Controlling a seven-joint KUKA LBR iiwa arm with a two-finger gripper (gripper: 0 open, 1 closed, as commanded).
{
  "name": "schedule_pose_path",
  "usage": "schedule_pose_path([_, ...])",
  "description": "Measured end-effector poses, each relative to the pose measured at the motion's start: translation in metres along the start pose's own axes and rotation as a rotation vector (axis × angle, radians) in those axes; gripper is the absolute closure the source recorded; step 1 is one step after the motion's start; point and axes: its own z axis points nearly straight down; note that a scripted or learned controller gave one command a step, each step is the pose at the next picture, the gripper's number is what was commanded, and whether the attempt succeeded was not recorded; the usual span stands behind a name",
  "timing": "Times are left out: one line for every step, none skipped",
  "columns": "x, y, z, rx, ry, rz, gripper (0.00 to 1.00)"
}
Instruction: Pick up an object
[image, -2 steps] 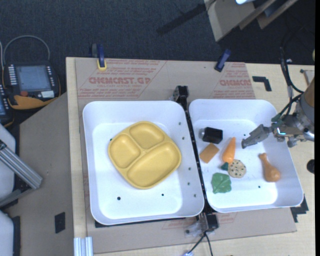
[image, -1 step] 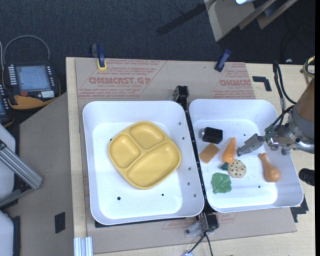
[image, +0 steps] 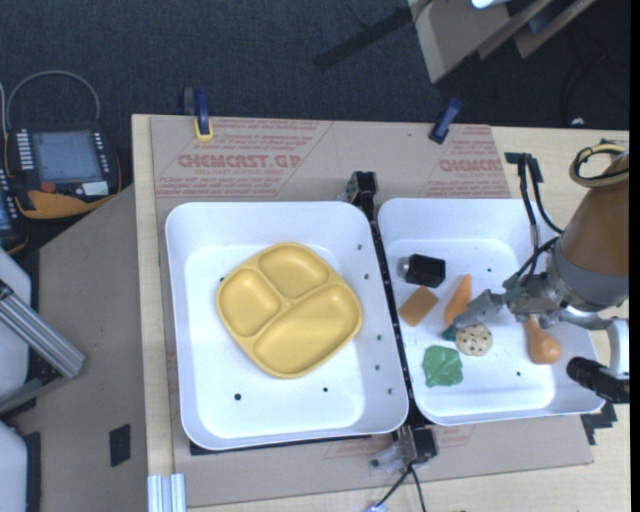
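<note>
Two white bins sit side by side on the tabletop (image: 300, 150). Left bin (image: 200, 330) carries a yellow divided plate (image: 290, 308), three compartments, lying flat near the bin's middle.

Right bin (image: 500, 225) carries the small items: black block (image: 424, 269) near the upper left, orange-tan block (image: 419, 306) just below it, carrot (image: 458, 297) tilted beside that block, green leafy piece (image: 442, 366) low in the bin, round speckled cookie (image: 474, 341) just right of and above the green piece, and an orange pear-shaped piece (image: 543, 343) toward the right side.

Arm (image: 600, 240) comes in from the right edge, orange band above the wrist, wrist angled down and to the left over the right bin. Gripper (image: 478, 312) is down low in the bin, pointing left, its tip just above the cookie and right next to the lower end of the carrot. Contact with either one can't be confirmed from this angle. Gripper state: can't tell, the tip is too small and dark against the bin. Nothing visibly clamped.

All items look to be resting on the bin floor.
</note>
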Motion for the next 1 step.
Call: schedule_pose_path([0.0008, -0.0012, 0.0538, 0.000, 0.000, 0.000, 0.00])
